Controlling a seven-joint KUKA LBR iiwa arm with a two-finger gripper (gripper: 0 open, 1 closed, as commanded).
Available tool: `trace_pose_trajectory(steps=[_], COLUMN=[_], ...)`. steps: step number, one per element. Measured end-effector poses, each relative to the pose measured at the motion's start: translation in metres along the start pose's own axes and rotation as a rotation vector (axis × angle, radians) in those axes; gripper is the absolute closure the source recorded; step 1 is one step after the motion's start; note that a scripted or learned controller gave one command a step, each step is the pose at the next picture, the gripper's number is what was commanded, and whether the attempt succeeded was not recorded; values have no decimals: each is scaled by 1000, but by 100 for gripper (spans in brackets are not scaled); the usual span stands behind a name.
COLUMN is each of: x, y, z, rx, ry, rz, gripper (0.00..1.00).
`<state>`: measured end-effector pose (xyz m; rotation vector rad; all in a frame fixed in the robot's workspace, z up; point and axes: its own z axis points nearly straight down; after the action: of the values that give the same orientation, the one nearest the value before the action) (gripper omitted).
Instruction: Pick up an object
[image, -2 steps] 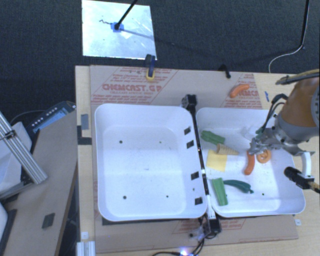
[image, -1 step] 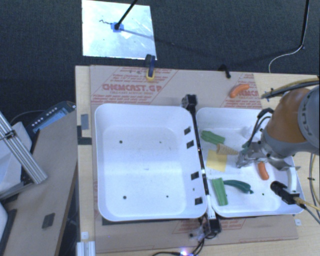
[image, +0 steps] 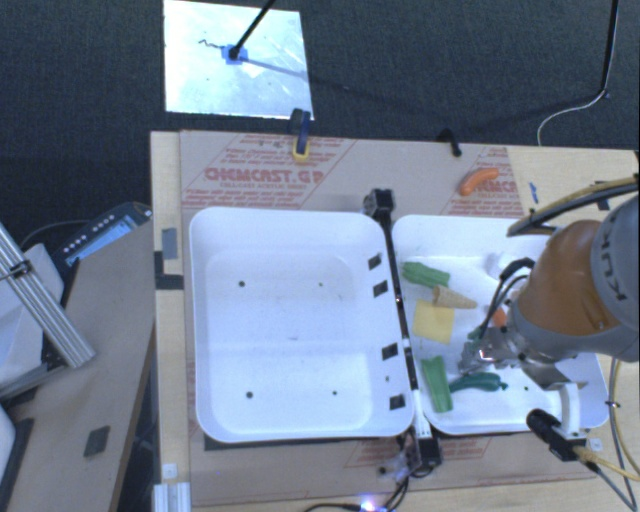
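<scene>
The gripper (image: 478, 352) is low in the right bin (image: 470, 232), near a dark green object (image: 478, 382) (fingers' state I cannot tell). Better to center over it before closing.

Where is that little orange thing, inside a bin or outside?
Outside. The orange thing lies on the brown board beyond the right bin's far rim, apart from it.
</scene>
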<state>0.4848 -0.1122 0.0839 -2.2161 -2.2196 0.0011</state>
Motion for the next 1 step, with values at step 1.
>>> trace_pose_trajectory(steps=[1], x=[64], y=[88], z=[-108], rx=[-22], ry=[-3], rz=[-13], gripper=[100])
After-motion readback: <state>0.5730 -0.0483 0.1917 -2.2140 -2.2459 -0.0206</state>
